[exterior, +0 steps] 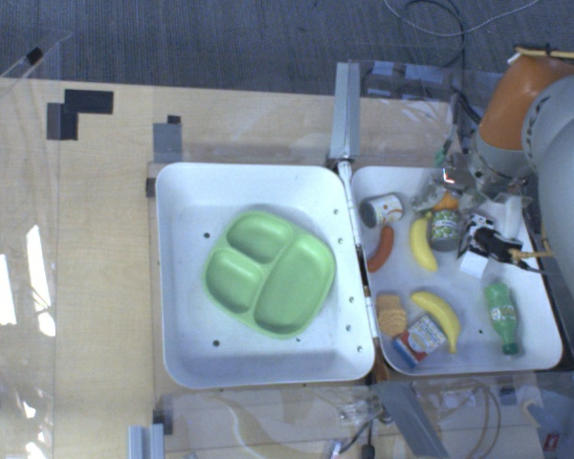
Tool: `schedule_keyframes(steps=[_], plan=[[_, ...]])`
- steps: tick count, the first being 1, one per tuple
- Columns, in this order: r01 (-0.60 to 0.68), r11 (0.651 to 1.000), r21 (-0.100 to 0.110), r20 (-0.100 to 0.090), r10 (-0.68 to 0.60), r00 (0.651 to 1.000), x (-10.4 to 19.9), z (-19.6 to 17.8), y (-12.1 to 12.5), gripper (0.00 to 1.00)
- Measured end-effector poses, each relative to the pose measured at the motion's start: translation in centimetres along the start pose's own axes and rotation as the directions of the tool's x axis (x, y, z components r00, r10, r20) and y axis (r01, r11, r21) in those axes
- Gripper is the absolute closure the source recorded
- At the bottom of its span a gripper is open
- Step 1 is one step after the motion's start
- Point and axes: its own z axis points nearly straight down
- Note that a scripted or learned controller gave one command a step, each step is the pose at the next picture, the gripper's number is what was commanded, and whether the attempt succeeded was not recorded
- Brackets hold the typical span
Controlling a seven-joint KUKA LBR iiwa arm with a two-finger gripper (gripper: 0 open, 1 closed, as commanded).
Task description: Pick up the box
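Note:
The box [420,338] is small, white with red and blue print, and lies at the near edge of the right bin [540,347], just left of a banana [439,316]. My gripper [449,204] hangs over the far part of that bin, above a green-labelled can [444,229]. It is well away from the box. The grey arm with its orange band [512,103] comes in from the upper right.
In the right bin lie a second banana [420,243], a sausage [382,248], a tipped cup [382,208], a round cracker [391,314], a green bottle [500,317] and a white scrap [473,263]. The left bin [177,256] holds a green divided plate [270,273].

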Motion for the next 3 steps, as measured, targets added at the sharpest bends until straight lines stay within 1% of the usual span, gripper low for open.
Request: schedule_keyframes(steps=[1,2,3], plan=[[-0.014,1.000,-0.017,0.007,0.014,1.000,8.4,-9.1,-1.4,1.00],[-0.014,1.000,-0.017,0.008,0.014,1.000,8.4,-9.1,-1.4,0.00],[-0.068,0.998,-0.019,0.007,0.068,0.998,5.5,0.8,-1.3,0.00]])
